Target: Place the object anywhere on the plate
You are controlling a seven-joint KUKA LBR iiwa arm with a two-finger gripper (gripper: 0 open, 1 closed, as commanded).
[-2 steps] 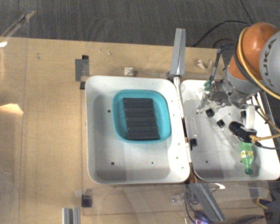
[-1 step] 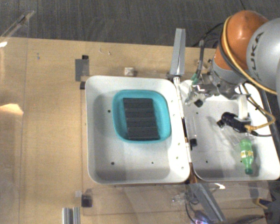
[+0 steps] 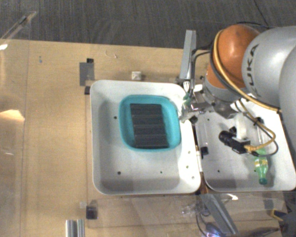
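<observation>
Grey arm point(image 3: 266, 68) over claw point(image 3: 190, 107), grip hidden; teal plate point(image 3: 173, 127) nearby.

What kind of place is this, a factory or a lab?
Probably a robotics lab: a grey arm reaches over two white bins on a wooden bench, one holding a teal plate.

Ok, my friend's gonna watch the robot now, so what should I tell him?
End effector: above the edge where the two bins meet, right beside the plate's right rim. I can't tell if it holds anything.
Plate: teal, in the left bin, with a dark ridged middle.
Green object: lying in the right bin, near its front right corner.
Done: no object seen lying on the plate yet.
Left: get an object onto the plate.
</observation>
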